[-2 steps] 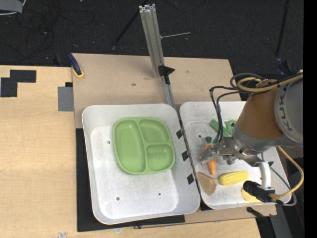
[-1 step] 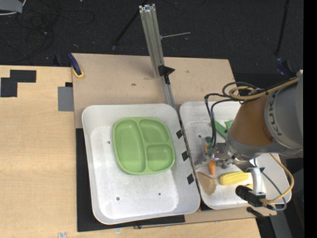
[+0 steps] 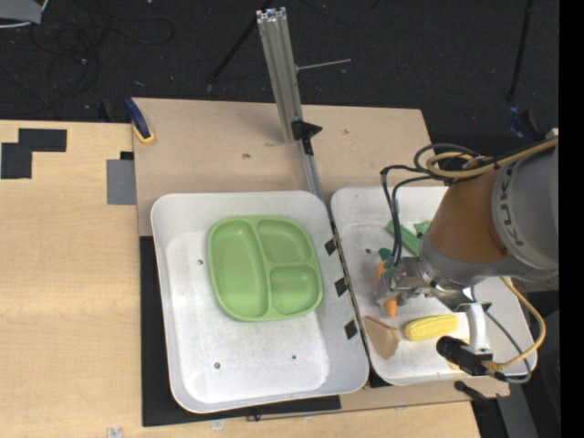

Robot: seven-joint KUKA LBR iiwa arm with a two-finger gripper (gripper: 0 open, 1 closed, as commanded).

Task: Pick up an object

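Where the grey arm [image 3: 474, 222] bends down into the right bin [image 3: 363, 215], the claw [image 3: 394, 281] sits low among the toys, and I cannot tell if it is open or closed. One small orange piece [image 3: 391, 307] is right under the claw, so close that it looks like they touch, but I cannot see if the claw has hold of it. Just past that, toward the front of the bin, lies one yellow corn cob [image 3: 429, 327] on its side. Beside the corn, nearer the middle wall, there is one tan piece [image 3: 384, 338] with a pointed end. Behind the claw, toward the back of the bin, one green thing [image 3: 408, 235] peeks out, partly hidden by the arm and its wires. That makes four things I can count in the right bin. Three little black tabs [image 3: 340, 286] sit along the edge where the two bins meet. The left bin [image 3: 246, 365] holds one green plate [image 3: 265, 268], lying flat near the middle, with three parts: one big part and two small ones. Both bins rest on a brown bench [image 3: 219, 144], and one tall metal post [image 3: 281, 71] stands behind them.
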